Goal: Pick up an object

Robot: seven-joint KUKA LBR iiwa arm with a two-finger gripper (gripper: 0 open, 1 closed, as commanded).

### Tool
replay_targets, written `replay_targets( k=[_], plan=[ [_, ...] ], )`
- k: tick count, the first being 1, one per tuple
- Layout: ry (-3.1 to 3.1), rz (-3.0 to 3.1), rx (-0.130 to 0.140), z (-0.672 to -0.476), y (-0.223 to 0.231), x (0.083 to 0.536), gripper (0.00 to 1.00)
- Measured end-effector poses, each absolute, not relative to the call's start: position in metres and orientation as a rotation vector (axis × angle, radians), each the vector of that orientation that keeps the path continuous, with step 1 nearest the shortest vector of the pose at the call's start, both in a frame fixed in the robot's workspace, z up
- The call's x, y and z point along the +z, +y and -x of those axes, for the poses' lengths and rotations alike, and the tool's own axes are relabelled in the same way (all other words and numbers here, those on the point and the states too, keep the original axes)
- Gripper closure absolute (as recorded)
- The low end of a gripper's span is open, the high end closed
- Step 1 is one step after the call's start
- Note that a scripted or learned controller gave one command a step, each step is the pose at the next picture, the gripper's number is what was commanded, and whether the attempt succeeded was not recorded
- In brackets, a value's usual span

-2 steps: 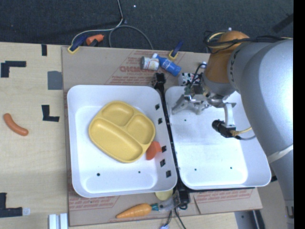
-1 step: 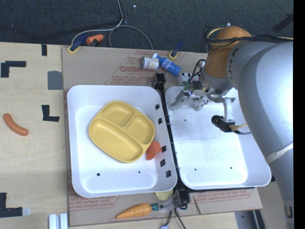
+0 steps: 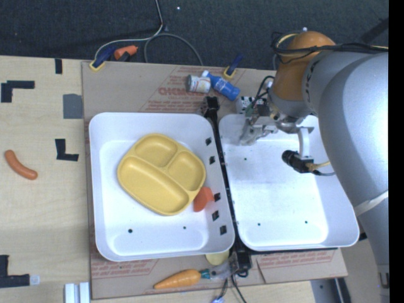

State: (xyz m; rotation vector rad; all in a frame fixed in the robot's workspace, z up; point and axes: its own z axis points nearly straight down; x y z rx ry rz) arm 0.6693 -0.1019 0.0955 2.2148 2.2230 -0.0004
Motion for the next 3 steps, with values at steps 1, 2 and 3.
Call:
replay_targets(
  k=[1,2,3],
  plan=[
    [2.223,-2.215,-0.003,-0.669,-0.102,0.095,0.00],
    [2.222,-2.218,-0.004,-0.668,-0.103,0.085,0.00],
    [2.219,-2.218,-0.002,-0.654,-0.096,0.086,0.00]
  ],
)
